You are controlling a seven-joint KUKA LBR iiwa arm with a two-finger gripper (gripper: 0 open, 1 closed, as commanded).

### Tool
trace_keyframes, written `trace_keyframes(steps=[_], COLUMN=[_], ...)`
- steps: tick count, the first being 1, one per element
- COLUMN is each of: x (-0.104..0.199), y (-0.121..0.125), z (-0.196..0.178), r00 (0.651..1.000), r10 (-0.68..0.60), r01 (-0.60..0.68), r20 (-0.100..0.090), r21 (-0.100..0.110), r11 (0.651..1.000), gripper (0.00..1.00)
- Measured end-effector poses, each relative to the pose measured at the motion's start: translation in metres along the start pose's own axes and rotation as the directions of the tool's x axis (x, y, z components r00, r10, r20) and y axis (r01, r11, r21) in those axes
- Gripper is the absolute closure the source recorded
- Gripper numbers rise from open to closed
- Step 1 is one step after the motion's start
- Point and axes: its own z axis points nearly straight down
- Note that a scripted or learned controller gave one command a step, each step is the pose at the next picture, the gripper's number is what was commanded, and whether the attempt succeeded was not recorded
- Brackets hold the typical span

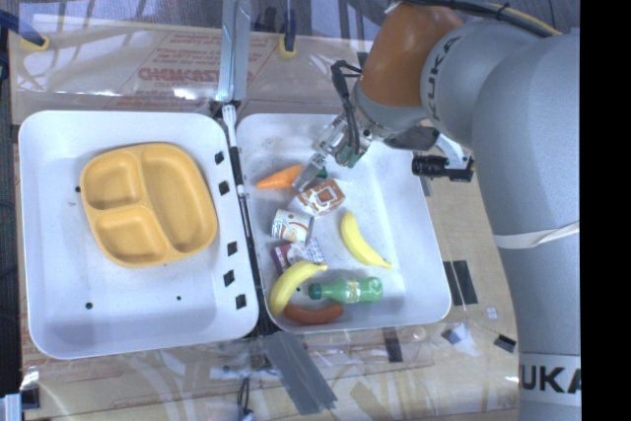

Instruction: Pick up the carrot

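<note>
The gripper (317,169) is hovering in the right bin (419,242); whether it is grasping anything cannot be told. The carrot (279,178) is lying just left of it, apparently touching.

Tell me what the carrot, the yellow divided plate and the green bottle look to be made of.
Carrot: probably moulded plastic toy; even orange colour, smooth skin.
Yellow divided plate: likely matte plastic; uniform colour, soft rounded compartment walls, faint sheen.
Green bottle: seemingly translucent plastic; bright glints along its body, paler cap end. Small in view, so uncertain.
</note>
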Motion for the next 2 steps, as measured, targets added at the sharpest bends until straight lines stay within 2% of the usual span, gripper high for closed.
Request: trace_keyframes(steps=[1, 2], x=[0.042, 0.060], y=[0.034, 0.024], z=[0.007, 0.007], r00=[1.000, 0.955], r10=[-0.025, -0.297], r01=[0.025, 0.297], r20=[0.003, 0.002], r21=[-0.002, -0.001], r11=[1.000, 0.955], gripper=[0.00, 0.00])
